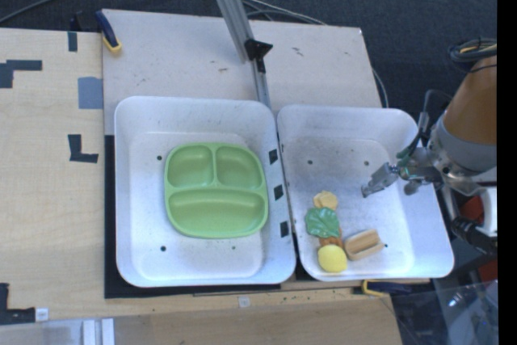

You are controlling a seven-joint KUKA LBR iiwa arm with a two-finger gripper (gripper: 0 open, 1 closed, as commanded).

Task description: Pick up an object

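Observation:
Several small toy foods lie near the front of the right bin (420, 250): a small yellow piece (325, 199), a green leafy piece (323, 222), a yellow ball (332, 258) and a tan bun-like piece (363, 243). My gripper (376, 182) reaches in from the right over the middle of this bin. It hangs to the right of the yellow piece and behind the bun, apart from all of them. Nothing shows at its tip.
The left bin (129, 174) holds a green divided plate (216, 190). A grey metal pole (230, 0) slants down to the ridge between the bins. The bare bench (48, 109) stretches off to the left, and cables lie behind the bins.

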